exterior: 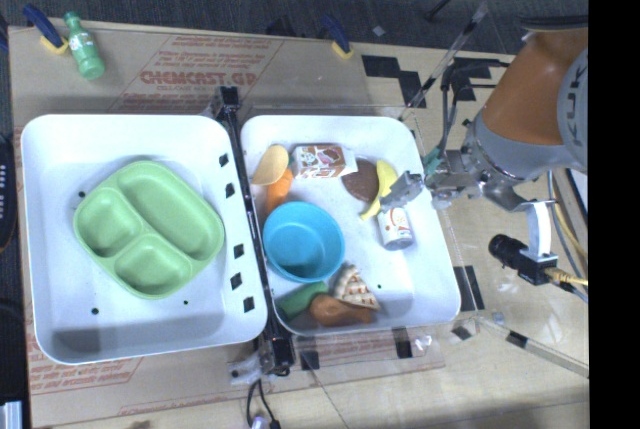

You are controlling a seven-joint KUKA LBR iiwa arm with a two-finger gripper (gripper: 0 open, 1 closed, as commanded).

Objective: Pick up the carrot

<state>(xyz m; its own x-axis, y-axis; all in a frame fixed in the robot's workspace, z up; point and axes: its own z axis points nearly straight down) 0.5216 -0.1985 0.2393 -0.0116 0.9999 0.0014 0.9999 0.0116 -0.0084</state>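
Two white bins are seen, the left bin (40, 217) holding one green plate (148, 227), while one orange carrot (279, 187) lies tapered at the right bin's (435, 267) upper left beside one blue bowl (303, 240); whether the gripper (405, 189) is apart cannot be told.

I see a bench (150, 82) covered with brown board that has red print on it. Two white bins sit on it side by side, touching in the middle. The left bin (50, 217) is on my left and the right bin (425, 257) is next to it. A small green bottle (85, 47) lies on the board near the far left corner. Blue clips (42, 25) hold the far edge, one beside the bottle and one further right.
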